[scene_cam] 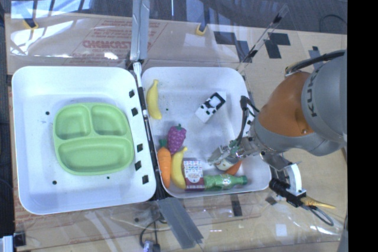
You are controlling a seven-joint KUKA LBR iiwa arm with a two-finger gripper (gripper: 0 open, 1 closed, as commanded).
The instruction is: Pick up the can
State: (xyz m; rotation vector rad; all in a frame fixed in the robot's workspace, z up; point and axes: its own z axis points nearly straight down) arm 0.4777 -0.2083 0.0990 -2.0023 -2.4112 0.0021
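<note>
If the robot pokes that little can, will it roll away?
Probably a bit. The can seems to lie on its side, so its round body could roll. It may not go far, though: the yellow fruit and green bottle sit right against it in the right bin. It looks stiff, and its smooth skin might slip in the pincer.

Green plate [92,138], yellow banana [153,100]

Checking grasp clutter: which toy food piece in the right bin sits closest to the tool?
The orange carrot tip right beside the tool. The banana, grapes and the other carrot lie further left.
</note>
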